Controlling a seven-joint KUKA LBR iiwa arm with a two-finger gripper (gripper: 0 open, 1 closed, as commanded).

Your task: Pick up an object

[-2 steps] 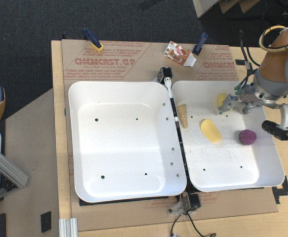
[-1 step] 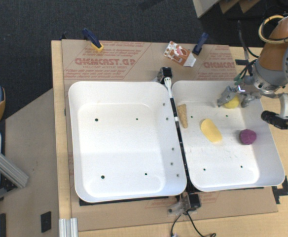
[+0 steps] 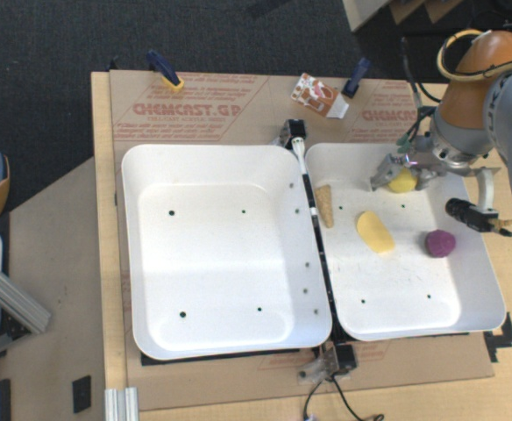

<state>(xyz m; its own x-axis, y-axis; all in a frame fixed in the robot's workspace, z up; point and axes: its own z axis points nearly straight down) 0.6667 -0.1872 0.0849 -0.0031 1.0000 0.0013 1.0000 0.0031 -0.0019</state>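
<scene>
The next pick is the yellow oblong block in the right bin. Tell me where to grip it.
Grip the yellow oblong block across its narrow middle, coming straight down. It lies flat and slanted with open floor all round, so the fingers should probably close across its long axis.

The brown sheet covering the surface (image 3: 238, 103) carries faded red printing. In the upper left of the frame, above the left bin (image 3: 151, 169), the line reads roughly "CHEMCAST GP", with a smaller line of red text under it that is too blurred to read. The same red printing repeats in the upper right, above the right bin (image 3: 344, 156), partly hidden by the arm. A small red and white packet (image 3: 317, 95) lies between the two prints; its label cannot be read.
</scene>
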